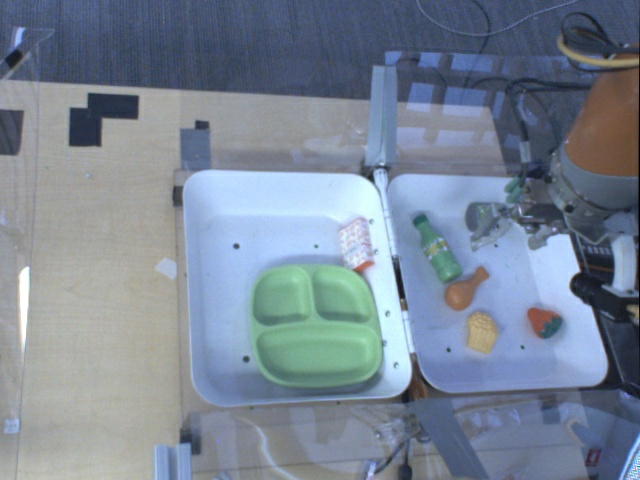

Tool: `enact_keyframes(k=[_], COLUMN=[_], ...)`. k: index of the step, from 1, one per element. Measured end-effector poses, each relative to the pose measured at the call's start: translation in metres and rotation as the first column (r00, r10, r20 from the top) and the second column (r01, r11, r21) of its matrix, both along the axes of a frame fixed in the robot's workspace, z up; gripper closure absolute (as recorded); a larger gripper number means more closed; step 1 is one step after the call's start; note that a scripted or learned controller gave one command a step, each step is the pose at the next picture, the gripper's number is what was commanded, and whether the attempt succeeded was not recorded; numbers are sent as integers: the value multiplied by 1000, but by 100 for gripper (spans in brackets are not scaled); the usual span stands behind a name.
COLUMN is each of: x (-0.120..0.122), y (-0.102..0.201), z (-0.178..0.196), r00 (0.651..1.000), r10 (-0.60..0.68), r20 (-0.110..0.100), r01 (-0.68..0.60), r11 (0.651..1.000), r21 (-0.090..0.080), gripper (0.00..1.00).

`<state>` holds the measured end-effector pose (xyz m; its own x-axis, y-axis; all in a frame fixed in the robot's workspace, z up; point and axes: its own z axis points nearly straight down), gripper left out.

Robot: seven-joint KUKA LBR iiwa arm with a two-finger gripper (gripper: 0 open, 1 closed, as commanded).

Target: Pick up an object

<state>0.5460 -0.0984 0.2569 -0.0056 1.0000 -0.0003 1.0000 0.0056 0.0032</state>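
Green bottle (437, 249) mid right bin (590, 373), claw (487, 226) beside, apart

- Left bin (215, 298): green divided plate (316, 325) at 5 o'clock, small red-and-white packet (355, 243) at 2 o'clock
- Right bin (560, 368): green bottle (437, 248), orange drumstick (465, 289), yellow corn (482, 333), strawberry (544, 322)
- Gripper (487, 226) over right bin at 12 o'clock

green bottle (437, 249) lying flat in the right bin, orange chicken leg (466, 289) just near of it, yellow corn (482, 333) nearer still, red strawberry (544, 322) to the right, small red and white packet (354, 243) in the left bin, touching a green divided plate (317, 325)
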Motion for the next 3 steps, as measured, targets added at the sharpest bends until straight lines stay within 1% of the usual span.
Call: enact_keyframes(k=[1,2,3], x=[56,65,67], y=[12,3,5], z=[-75,-167,-155], r00=[1000,995,994], r10=[-23,102,104], r20=[-1,9,14], r01=[23,-102,-104], r11=[1000,995,995], r21=[0,-2,0], gripper=[0,0,100])
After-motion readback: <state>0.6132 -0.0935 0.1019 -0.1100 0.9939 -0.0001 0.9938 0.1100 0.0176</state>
